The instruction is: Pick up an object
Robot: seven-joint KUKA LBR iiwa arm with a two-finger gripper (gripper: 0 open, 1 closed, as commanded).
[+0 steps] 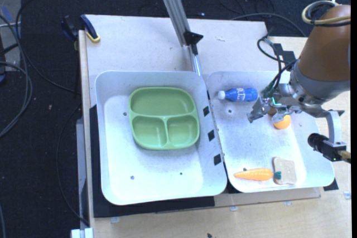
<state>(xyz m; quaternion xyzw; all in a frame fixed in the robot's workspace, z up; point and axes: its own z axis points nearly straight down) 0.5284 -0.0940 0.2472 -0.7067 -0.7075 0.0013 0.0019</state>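
Note:
My gripper (266, 110) hangs low over the upper middle of the right bin (245, 142). Its dark fingers point left and down, and I cannot tell how they stand. A blue bottle with a white cap (239, 95) lies on its side just up and left of the gripper. A small orange-yellow object (282, 122) sits right below the wrist, partly hidden by it. An orange carrot (254, 175) lies along the bin's near edge, with a tan sponge-like block (284, 170) beside it on the right.
The left bin (111, 175) holds a green divided plate (164, 117). A slanted metal pole (174, 3) rises from between the bins at the back. The arm's grey and orange body (329, 58) covers the right bin's far right corner.

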